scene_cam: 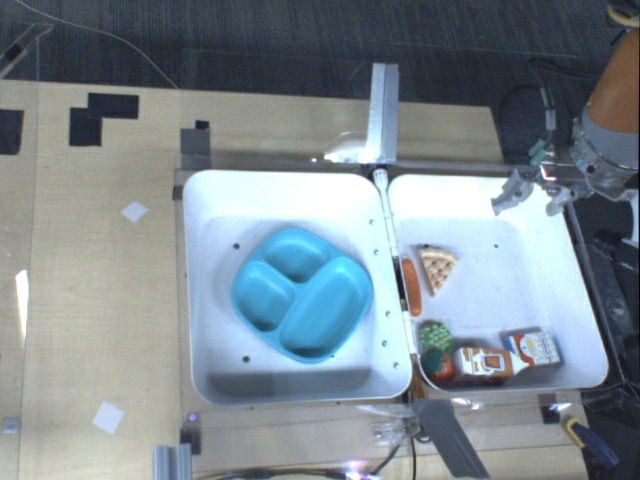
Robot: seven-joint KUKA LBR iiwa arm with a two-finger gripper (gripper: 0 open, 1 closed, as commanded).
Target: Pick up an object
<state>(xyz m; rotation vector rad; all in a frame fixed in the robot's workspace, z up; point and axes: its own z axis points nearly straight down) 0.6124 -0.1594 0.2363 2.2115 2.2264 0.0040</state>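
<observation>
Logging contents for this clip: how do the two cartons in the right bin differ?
The brown carton looks darker and lies nearly level, touching the red tomato. The orange-and-white carton is lighter, tilted, and sits nearer the bin's right wall. Both lie on their sides along the front wall of the right bin.

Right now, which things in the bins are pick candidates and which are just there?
Pick candidates, all in the right bin:
- waffle slice
- hot dog
- broccoli
- tomato
- brown carton
- orange carton
- gripper, hovering at the bin's far edge, open, holding nothing

Just there:
- blue divided plate in the left bin
</observation>
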